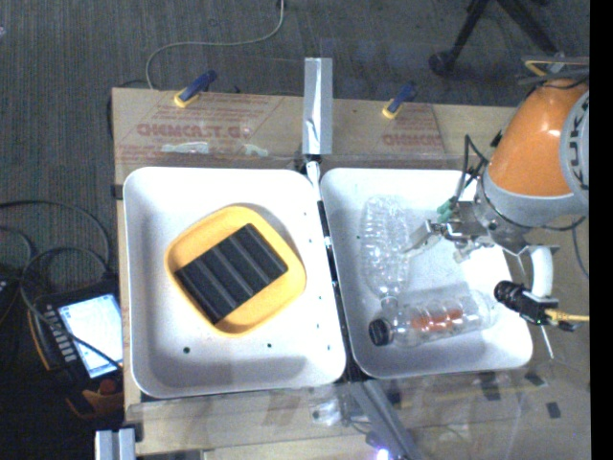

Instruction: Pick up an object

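In the right bin (498,353) lie two clear plastic bottles. One is crumpled (385,242) and lies lengthwise near the bin's left wall. The other (431,320) lies across the front, with a black cap at its left end and something orange inside. My gripper (442,230) hangs over the right bin, just right of the crumpled bottle and above the capped one. It holds nothing that I can see. The left bin (153,333) holds a yellow rounded block with a black ribbed top (236,268).
The grey arm with its orange band (536,147) covers the right bin's far right corner. A metal post (317,103) stands behind the divide between the bins. Two blue-and-yellow clamps (194,87) grip the cardboard at the back. A cabled device (81,326) lies on the floor to the left.
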You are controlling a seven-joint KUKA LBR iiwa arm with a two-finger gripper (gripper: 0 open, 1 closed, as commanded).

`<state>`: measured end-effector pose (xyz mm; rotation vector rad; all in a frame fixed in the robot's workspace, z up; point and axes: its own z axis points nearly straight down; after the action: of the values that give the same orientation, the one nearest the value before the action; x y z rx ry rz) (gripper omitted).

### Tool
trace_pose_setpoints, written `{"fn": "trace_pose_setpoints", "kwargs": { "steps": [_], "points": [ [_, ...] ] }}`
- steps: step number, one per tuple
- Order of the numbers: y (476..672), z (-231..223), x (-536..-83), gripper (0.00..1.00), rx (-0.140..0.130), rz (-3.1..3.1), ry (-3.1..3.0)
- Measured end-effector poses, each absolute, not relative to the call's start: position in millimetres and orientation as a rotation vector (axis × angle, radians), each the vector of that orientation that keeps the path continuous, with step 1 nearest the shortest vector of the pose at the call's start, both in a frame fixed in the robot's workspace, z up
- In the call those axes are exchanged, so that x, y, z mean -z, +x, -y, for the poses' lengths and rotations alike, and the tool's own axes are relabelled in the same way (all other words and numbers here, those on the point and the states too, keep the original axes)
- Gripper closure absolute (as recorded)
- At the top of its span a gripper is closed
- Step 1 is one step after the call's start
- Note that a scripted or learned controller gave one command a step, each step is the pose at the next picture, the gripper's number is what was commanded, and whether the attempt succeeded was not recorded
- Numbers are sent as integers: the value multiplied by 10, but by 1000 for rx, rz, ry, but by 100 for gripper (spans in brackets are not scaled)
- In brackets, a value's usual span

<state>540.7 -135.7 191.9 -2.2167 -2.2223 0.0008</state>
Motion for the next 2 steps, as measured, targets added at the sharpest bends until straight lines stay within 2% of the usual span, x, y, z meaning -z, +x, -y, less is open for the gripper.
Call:
{"fn": "trace_pose_setpoints", "kwargs": {
  "steps": [1, 2],
  "points": [
    [5193, 1092, -917, 0, 14, 2409, -2034],
    [6047, 1296, -908, 0, 11, 2446, -1991]
  ]
}}
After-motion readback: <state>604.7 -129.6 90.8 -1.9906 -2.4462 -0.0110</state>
